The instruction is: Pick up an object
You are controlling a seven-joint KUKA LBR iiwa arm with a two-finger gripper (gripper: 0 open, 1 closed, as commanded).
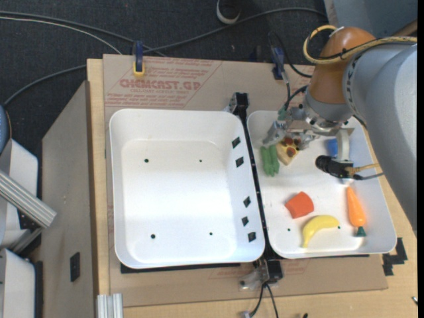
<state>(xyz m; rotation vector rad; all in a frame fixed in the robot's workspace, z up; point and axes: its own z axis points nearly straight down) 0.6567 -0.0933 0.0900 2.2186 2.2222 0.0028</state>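
My gripper [289, 135] hangs low over the far left part of the right bin [377, 244]. Just under it lies a small tan and yellow piece with red on it [287, 152]; whether the gripper touches it I cannot tell. A green pickle-like piece [269, 159] lies directly to the left of that, near the bin's left wall. Toward the front of this bin lie an orange-red block [299, 205], a yellow banana [319, 228] and an orange carrot [356, 209].
A small blue thing [333, 148] shows partly behind the wrist at the right bin's far side. The left bin [173, 189] stands beside it, their walls meeting at a black-clipped divider [246, 177]. The grey arm covers the far right corner.
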